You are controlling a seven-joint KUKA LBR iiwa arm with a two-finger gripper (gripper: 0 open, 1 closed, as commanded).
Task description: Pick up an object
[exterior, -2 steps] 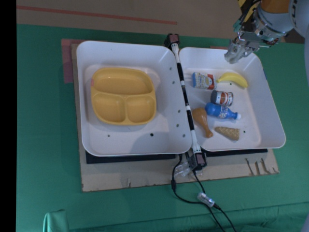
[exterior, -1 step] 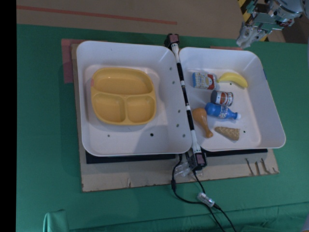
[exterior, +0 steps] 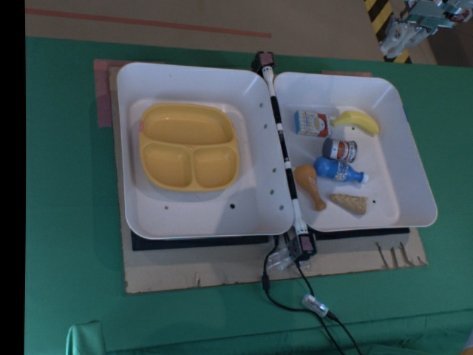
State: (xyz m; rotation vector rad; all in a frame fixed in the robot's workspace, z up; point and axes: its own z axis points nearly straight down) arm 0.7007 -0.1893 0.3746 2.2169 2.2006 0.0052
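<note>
1. Left bin [exterior: 133, 87]: holds a yellow divided tray [exterior: 189, 147], three compartments, flat on the bin floor. Large and low, a poor pick candidate in my view.
2. Divider rail [exterior: 281, 150] runs between the bins; cables [exterior: 295, 287] trail off its near end across the surface [exterior: 66, 198].
3. Right bin [exterior: 406, 168]: all small items sit here. Far side: carton [exterior: 312, 123] with banana [exterior: 356, 120] just beside it. Middle: can [exterior: 340, 150] touching or nearly touching the blue bottle [exterior: 339, 170]. Near side: drumstick [exterior: 310, 186] close to the rail, wedge [exterior: 348, 203] beside it.
4. End effector [exterior: 420, 17]: top right, beyond the bin and well apart from every item. Too blurred to read, so I cannot tell how it is set.
5. Risks: can, bottle and drumstick are crowded, so a descent there likely nudges a neighbour. Bottle and can are round and may roll or squirt out on closing. Drumstick sits close to the rail, collision risk. Banana or wedge look the cleanest targets.
</note>
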